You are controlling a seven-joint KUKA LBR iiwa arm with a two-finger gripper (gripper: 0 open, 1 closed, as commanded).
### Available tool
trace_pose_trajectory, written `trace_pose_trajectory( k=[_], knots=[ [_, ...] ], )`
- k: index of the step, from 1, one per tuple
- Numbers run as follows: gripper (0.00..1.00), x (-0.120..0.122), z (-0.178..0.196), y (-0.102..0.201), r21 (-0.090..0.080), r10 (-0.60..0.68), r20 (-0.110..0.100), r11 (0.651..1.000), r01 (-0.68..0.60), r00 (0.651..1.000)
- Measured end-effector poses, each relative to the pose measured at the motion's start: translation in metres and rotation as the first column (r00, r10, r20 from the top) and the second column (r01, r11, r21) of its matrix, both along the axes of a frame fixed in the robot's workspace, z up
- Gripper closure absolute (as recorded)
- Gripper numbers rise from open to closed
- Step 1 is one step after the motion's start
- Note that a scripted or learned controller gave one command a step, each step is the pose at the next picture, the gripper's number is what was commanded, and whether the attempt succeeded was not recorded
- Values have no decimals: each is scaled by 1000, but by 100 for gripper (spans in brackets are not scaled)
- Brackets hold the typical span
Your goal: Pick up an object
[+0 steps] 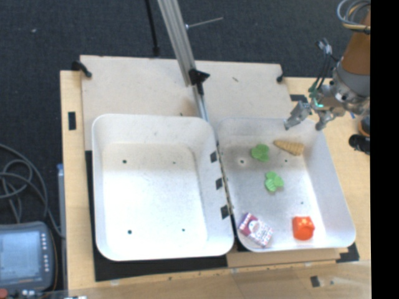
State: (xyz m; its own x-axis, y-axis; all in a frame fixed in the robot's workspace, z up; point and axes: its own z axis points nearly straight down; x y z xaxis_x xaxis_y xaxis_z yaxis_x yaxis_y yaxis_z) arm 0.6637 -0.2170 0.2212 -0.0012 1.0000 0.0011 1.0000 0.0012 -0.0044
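Objects for this pick are all sitting in the right bin (330, 167) while the left bin (112, 167) beside it is holding nothing I can make out. From the overhead camera I'm seeing a tan cone-shaped piece (288, 146) lying near the far wall, two small green bits, one (260, 152) just left of the cone and the other (273, 181) a bit nearer the middle, an orange-red block (303, 227) sitting by the near rim, and a pink-and-white packet (256, 230) resting in the near left corner.

Arm is reaching in from the right, and the gripper (307, 117) is hanging over the far right corner of that bin with its fingers spread apart and nothing between them. It's looking closest to the cone.

What I'm worrying about: the cone is lying flat close to the bin wall, so the fingers could be catching on the wall or just nudging the thing sideways. Those green bits are looking small and low too, easy to close over and miss
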Motion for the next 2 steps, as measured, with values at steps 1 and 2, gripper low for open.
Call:
trace_pose_trajectory(
  k=[1,2],
  knots=[
    [0,1,4,0,-5,4,4,1000,-4,1000],
    [0,1,-58,-6,-3,-1,0,1000,1,1000]
  ],
)
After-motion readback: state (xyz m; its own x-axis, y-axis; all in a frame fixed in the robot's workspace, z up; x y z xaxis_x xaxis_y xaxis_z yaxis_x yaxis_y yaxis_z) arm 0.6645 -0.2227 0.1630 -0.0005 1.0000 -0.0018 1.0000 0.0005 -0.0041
